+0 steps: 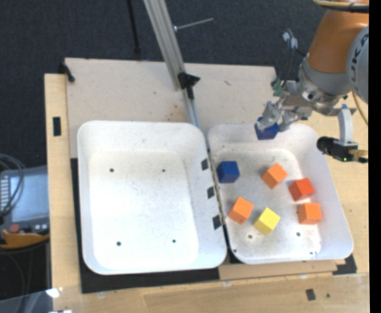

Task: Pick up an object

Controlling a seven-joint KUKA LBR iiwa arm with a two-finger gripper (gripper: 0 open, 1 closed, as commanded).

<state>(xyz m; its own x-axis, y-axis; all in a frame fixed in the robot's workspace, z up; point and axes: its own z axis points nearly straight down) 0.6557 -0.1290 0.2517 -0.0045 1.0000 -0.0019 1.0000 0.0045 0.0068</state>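
Camera view: the hand (270, 124) is seen above the far edge of the right bin (337, 240), its fingers closed on a small blue block (266, 132) that is held clear of the bin floor. Inside the right bin, another blue cube (227, 171) is found near the left wall, with three orange cubes (275, 175), a red cube (301, 189) and a yellow cube (266, 221) scattered across it. The left bin (86, 175) is set just beside it on the counter (112, 90).
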